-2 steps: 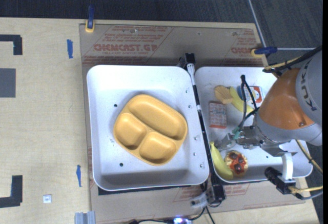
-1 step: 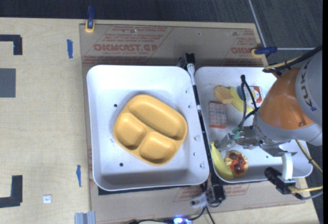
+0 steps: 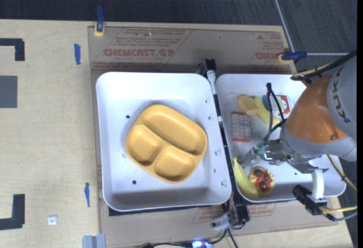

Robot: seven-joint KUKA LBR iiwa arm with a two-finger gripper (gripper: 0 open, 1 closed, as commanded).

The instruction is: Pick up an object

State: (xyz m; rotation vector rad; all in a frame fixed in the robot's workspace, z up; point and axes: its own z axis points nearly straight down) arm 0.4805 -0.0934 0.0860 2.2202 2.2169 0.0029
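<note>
I see the arm reaching over the right bin, its fingers low near the bin's front left corner, just above a banana and a small round red-and-brown item (I cannot tell whether the fingers are spread or pressed together). A pink packet lies by the bin's left wall. The left bin holds a yellow divided tray at its centre.
</note>
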